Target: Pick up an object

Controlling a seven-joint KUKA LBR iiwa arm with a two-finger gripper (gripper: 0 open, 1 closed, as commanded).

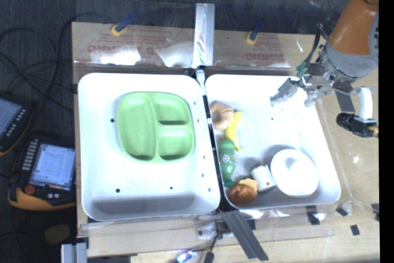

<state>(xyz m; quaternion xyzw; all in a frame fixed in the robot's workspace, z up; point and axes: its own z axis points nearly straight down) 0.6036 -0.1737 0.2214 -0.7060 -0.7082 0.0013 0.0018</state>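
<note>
- Nearest the camera, along the front wall of my right bin (329, 185), sit a brown bread-like roll (244, 191), a small white cup (263, 177) lying just beside it, and a round white bowl (294, 172) touching the cup on its right.
- Just behind the roll, against the divider between the bins, lies a green bottle (228, 159), pointing roughly front to back.
- Further back along the same divider is a yellow banana (233, 129), its near end close to the bottle top, and a tan doughnut-like pastry (220, 113) touches the banana's far end.
- In the left bin (92, 132) rests a green divided plate (155, 125) with three compartments, lying flat near the middle and well apart from everything in the right bin.
- My pincer (287, 92) hangs over the far right part of the right bin, above bare white floor, well apart from the banana and pastry and from the bowl.
- I cannot tell how wide my pincer stands; nothing shows between its tips.
- My arm (356, 28), with its orange band, comes in from the right past the bin's far corner.
- Farthest off, the table (141, 46) carries clear plastic sheeting held by two yellow-and-blue clamps (124, 24).
</note>
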